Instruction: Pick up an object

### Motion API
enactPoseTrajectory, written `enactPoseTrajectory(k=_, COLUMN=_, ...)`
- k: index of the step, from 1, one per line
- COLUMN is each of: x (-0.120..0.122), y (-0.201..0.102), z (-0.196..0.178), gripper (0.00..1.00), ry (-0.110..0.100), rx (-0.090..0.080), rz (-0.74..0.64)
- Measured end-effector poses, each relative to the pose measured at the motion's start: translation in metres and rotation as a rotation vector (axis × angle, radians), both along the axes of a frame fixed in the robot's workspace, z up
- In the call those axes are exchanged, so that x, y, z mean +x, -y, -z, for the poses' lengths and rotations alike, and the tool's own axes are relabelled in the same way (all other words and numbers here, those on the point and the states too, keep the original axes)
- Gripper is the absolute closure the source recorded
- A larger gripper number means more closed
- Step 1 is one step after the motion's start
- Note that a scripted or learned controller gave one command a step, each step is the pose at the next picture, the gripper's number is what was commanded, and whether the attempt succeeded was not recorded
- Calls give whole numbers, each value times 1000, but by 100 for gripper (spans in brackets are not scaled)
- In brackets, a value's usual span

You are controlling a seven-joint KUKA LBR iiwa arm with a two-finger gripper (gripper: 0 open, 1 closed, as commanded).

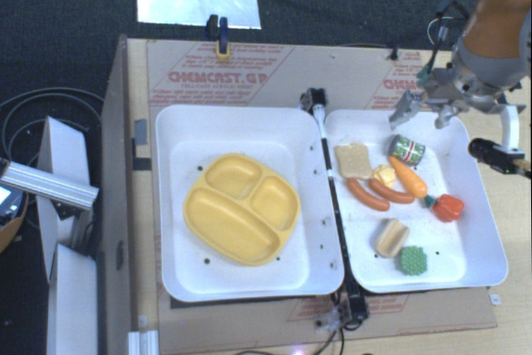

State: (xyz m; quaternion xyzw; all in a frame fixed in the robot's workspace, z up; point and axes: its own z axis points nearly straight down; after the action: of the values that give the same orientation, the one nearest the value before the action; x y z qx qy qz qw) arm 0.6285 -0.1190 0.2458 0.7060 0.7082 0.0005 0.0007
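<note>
Camera view: end effector point(424, 108), fingers spread, nothing held, above small green-labelled can point(407, 149) in right white bin point(486, 249). Risk: the round can may roll from closing fingers toward neighbouring orange carrot point(409, 176).

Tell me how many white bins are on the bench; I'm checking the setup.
2. The left bin holds a yellow tray; the right bin, touching it, holds toy food.

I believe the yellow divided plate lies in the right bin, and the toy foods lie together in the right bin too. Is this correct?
Not quite. The camera view shows the yellow divided plate in the left bin, alone. The toy foods do lie together in the right bin.
</note>
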Motion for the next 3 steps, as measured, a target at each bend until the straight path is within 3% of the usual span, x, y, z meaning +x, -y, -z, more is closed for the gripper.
enactPoseTrajectory(k=1, x=-18, y=12, z=58, gripper=0, ry=-2, rx=0, rz=2)
enactPoseTrajectory(k=2, x=-35, y=38, z=161, gripper=0, ry=0, rx=0, rz=2)
enactPoseTrajectory(k=3, x=-34, y=38, z=151, gripper=100, ry=2, rx=-1, rz=1)
